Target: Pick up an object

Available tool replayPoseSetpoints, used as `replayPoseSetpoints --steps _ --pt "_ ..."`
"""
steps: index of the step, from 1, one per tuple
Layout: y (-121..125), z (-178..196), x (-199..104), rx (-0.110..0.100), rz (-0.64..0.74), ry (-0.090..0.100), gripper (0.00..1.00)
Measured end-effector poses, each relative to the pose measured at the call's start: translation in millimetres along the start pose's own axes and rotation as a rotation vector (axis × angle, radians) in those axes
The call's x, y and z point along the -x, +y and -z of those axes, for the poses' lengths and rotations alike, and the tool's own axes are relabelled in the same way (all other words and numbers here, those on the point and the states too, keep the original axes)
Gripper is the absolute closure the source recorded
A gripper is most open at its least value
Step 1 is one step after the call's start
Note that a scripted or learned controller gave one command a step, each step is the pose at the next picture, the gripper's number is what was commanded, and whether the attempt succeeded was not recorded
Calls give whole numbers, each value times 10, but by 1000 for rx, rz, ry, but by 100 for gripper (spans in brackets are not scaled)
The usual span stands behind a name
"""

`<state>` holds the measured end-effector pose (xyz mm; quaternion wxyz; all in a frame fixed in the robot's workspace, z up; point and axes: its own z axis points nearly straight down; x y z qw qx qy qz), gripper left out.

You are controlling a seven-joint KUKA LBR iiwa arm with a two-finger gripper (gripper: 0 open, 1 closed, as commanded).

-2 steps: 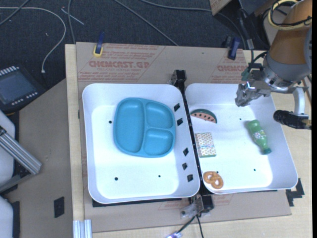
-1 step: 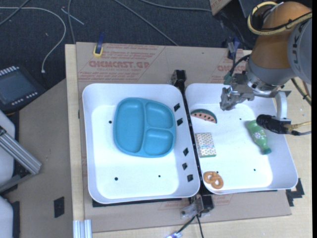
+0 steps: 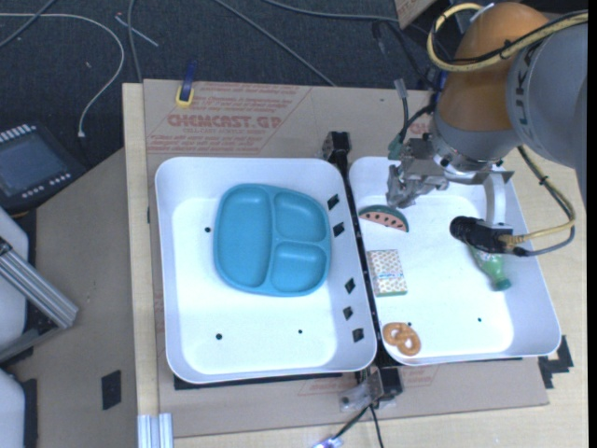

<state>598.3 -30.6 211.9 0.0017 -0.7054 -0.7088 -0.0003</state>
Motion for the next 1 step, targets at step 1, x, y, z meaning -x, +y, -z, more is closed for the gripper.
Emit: replayPoseSetpoints --steps 1 --pt "-15 130 -501 4 1 0 100"
